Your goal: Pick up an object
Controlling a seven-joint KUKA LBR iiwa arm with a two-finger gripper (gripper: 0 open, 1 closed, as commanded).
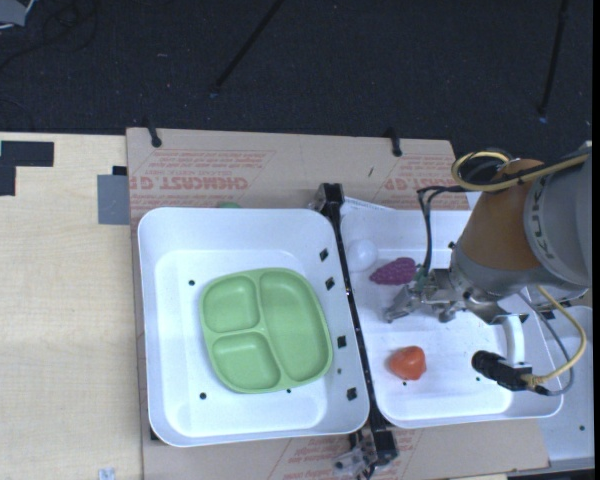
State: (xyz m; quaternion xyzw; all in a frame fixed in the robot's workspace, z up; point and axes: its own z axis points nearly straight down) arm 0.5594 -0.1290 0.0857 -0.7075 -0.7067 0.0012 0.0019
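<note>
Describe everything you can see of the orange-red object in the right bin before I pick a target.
The orange-red object is small, rounded and lumpy, like a toy fruit or vegetable, with a matte look and a slightly paler patch on top. It lies on the floor of the right bin, in the near-left part, close to the divider between the bins. Nothing touches it: the purple object lies farther back, and the hand hangs between the two, apart from it.
</note>
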